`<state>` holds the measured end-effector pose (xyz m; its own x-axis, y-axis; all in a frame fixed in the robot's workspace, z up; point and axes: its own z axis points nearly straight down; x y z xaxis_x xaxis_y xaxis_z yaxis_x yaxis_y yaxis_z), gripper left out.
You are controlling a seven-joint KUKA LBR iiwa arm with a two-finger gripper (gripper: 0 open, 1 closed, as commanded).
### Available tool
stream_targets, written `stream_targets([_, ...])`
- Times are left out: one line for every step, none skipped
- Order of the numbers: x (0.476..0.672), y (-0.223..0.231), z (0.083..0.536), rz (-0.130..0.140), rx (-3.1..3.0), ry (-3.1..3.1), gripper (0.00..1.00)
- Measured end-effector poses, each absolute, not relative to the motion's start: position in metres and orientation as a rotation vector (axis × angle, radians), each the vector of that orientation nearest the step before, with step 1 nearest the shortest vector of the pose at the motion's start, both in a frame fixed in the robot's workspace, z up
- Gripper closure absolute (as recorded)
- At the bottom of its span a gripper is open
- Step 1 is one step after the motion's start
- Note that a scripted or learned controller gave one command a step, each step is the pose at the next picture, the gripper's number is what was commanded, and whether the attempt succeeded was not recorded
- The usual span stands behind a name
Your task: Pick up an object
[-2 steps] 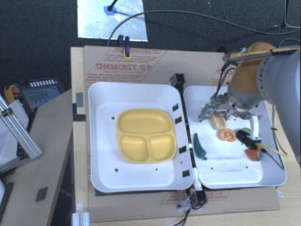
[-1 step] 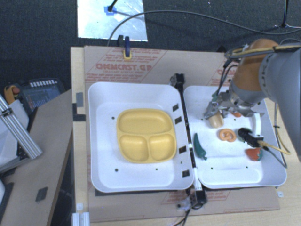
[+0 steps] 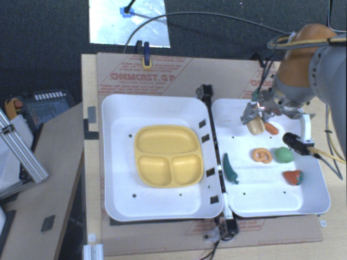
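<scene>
Nearest us on the surface (image 3: 92, 145), the left bin (image 3: 116, 199) holds a yellow three-compartment tray (image 3: 165, 155). In the right bin (image 3: 309, 202), a dark green pepper-shaped toy (image 3: 230, 169) lies near the dividing edge, and a red strawberry-like toy (image 3: 293, 177) sits toward the right. Just beyond are an orange pretzel-shaped piece (image 3: 262, 155) and a green round object (image 3: 283, 155) side by side. Farther back, the end effector (image 3: 255, 118) sits low over a tan rounded object (image 3: 255, 127), with an orange piece (image 3: 271, 128) just beside it; we cannot tell whether it grips anything.
</scene>
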<state>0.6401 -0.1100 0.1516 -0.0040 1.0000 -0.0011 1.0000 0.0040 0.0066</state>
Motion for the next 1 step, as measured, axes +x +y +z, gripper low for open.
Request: stream_targets([0.6463,-0.1076,0.1965,0.005,2.213,2.224,1.00])
